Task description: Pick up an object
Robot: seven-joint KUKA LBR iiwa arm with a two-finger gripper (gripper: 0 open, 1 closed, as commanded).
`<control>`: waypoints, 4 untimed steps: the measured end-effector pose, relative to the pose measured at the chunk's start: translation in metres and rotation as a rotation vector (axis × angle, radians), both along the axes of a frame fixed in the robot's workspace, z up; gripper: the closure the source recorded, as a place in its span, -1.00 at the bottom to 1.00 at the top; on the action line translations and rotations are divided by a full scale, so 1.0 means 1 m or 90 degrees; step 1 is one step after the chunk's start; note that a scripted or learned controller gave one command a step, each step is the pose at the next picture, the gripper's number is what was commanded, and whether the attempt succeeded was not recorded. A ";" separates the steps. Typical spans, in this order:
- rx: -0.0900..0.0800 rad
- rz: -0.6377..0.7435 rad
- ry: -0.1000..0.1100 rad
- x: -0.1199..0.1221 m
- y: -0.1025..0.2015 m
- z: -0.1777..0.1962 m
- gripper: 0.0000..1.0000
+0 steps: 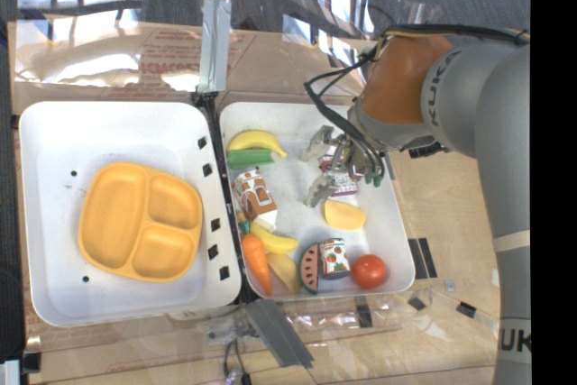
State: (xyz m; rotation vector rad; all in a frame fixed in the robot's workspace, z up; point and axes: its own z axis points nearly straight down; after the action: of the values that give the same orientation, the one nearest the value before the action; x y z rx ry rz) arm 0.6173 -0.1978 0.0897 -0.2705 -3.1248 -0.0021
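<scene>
My worktop carries two white bins (36,194) (392,221), one yellow tray (140,221), two bananas (255,141) (275,241), one carrot (256,261), one tomato (369,270), one watermelon slice (309,268).

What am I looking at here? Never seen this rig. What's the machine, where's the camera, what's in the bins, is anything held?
One fixed camera looks down at a slant. The grey robot arm with an orange band reaches in from the right; its metal claw hangs over the right white bin, among toy food: a yellow banana, an orange carrot, a red tomato and a watermelon slice. The left white bin holds a yellow divided tray. Whether the claw holds anything is unclear.
</scene>
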 end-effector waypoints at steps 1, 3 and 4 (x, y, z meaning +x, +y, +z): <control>0.000 0.005 0.001 0.001 0.002 0.008 1.00; -0.002 -0.130 -0.002 0.013 0.036 0.101 -1.00; -0.001 -0.291 0.000 0.002 -0.011 0.006 -1.00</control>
State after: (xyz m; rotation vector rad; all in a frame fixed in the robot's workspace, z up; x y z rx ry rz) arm 0.6193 -0.2085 0.0958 -0.9730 -2.9830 -0.0007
